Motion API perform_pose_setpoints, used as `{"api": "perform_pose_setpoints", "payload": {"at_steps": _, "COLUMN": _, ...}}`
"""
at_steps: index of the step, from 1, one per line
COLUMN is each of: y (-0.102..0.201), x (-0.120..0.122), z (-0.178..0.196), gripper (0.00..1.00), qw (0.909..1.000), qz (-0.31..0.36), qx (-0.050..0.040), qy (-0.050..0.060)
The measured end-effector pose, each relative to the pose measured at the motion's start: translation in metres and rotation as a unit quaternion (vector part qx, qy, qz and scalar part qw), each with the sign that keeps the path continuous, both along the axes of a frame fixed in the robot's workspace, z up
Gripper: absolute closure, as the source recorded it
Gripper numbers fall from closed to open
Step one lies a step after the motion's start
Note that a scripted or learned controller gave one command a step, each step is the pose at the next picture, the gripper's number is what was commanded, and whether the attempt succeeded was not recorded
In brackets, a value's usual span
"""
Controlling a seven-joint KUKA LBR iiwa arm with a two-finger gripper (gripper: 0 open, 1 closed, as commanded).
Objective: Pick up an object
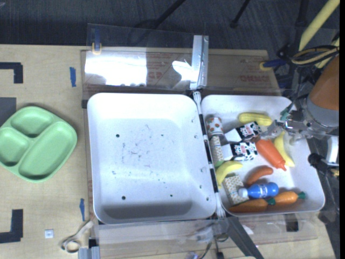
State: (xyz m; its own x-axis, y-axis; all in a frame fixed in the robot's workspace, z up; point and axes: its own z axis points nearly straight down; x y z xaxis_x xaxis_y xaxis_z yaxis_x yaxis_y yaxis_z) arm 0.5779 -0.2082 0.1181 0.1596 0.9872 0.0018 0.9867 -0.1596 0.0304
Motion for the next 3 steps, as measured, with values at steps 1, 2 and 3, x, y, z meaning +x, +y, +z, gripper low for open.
{"api": "perform_pose_setpoints", "payload": {"at_steps": 1, "y": 0.0, "x": 0.014, "z": -0.012, "gripper": 0.0, "qw": 0.9984, "qz": 0.056, "qx": -0.0037, "qy": -0.007}}
{"api": "perform_pose_setpoints", "payload": {"at_steps": 2, "y": 0.003, "x": 0.015, "z": -0.03, "gripper": 0.0, "qw": 0.9912, "qz": 0.132, "qx": 0.0014, "qy": 0.012}}
{"api": "perform_pose_setpoints", "payload": {"at_steps": 3, "y": 0.001, "x": 0.016, "z": -0.02, "gripper": 1.0, "qw": 0.9911, "qz": 0.133, "qx": -0.0019, "qy": 0.01}}
